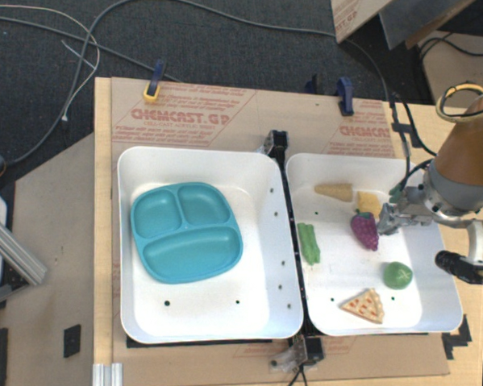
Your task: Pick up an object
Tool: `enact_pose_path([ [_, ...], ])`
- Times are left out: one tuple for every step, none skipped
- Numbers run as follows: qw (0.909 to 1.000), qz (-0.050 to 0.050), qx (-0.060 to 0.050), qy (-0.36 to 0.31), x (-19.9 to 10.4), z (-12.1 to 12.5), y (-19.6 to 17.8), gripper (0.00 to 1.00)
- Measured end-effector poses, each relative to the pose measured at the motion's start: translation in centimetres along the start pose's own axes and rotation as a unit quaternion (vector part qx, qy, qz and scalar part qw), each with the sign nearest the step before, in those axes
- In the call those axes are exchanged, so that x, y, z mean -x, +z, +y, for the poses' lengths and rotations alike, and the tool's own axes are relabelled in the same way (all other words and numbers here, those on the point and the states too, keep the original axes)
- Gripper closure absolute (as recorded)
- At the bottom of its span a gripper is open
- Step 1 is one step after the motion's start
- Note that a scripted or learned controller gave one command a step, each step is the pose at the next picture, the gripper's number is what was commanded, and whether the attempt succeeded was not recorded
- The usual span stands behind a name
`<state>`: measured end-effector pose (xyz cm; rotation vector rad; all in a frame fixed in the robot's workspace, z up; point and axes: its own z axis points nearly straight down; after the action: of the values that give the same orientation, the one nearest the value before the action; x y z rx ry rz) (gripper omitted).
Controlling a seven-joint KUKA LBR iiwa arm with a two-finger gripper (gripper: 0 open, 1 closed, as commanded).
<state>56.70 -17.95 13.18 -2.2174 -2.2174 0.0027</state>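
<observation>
In the right bin (437, 315) lie several toy foods. A purple bunch of grapes (365, 232) sits near the middle, with a yellow piece (368, 203) just behind it and a beige cone-shaped piece (333, 190) further left. A green pickle (308, 242) rests near the bin's left wall. Toward the front are a green lime (397, 275) and a pizza slice (363, 305). My gripper (388, 218) reaches in from the right and is low over the bin, right against the grapes' right side.
The left bin (131, 303) holds a teal divided plate (188, 230). A black divider clamp (276, 141) sits between the bins at the back. Blue clamps (156, 78) hold the cardboard at the far edge. Cables run over the dark floor behind.
</observation>
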Motion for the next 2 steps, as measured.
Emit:
enact_pose_path([
  [1.0, -0.002, 0.004, 0.0, 0.1, -0.5, -6.0, 1.0],
  [1.0, -0.002, 0.005, -0.001, -0.2, 0.1, -12.2, 1.0],
])
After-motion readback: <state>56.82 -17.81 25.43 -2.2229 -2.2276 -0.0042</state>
